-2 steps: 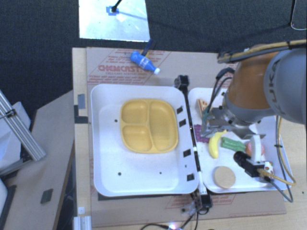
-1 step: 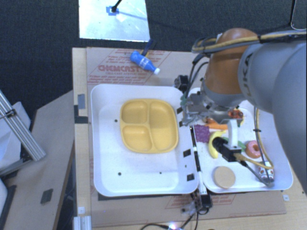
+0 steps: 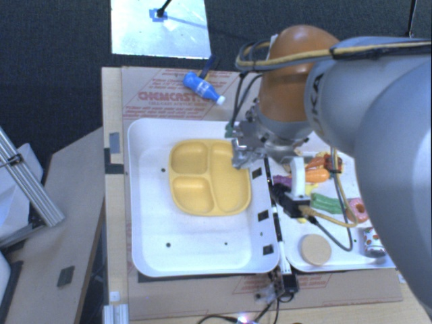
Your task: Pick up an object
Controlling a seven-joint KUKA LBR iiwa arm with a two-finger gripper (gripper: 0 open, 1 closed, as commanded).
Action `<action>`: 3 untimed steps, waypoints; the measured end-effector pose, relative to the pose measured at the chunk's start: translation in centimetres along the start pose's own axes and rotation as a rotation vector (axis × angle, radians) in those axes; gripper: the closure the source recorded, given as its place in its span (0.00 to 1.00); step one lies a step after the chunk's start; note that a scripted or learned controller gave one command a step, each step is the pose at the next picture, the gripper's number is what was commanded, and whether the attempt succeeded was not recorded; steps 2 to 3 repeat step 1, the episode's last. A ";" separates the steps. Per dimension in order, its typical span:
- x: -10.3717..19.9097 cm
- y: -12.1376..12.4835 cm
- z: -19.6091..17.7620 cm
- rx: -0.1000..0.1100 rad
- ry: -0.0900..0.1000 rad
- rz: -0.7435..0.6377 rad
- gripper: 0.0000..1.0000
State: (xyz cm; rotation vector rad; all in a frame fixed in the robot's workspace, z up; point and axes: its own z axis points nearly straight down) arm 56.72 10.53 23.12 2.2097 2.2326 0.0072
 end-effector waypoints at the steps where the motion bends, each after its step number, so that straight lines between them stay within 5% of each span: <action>1: -0.5 1.5 0.7 0.002 -0.004 0.005 1.00; 3: -0.5 1.5 0.7 0.002 -0.004 0.005 1.00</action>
